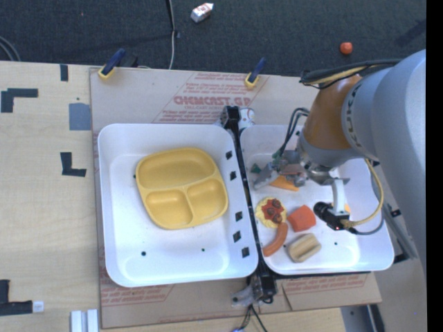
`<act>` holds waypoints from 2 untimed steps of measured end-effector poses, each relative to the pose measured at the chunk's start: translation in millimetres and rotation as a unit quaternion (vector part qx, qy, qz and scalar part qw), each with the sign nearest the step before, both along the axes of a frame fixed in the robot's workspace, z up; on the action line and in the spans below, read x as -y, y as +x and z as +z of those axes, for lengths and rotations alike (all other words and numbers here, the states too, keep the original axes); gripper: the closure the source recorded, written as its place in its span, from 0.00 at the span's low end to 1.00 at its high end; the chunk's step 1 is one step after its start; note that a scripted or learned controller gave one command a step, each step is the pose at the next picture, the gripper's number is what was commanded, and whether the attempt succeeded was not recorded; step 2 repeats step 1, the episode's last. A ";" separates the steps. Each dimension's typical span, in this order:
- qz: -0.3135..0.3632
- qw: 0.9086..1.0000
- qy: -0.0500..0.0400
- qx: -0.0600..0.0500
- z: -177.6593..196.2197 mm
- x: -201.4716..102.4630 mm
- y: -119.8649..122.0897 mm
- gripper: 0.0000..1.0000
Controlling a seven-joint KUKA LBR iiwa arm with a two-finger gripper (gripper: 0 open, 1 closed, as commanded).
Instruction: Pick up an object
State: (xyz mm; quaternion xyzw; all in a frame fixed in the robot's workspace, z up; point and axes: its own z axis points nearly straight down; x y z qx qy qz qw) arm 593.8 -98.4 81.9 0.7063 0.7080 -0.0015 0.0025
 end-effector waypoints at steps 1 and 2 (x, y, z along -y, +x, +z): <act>0.000 1.000 0.003 -0.002 14.4 -1.7 -0.8 1.00; 0.000 1.000 0.003 -0.002 14.4 -1.7 -0.8 1.00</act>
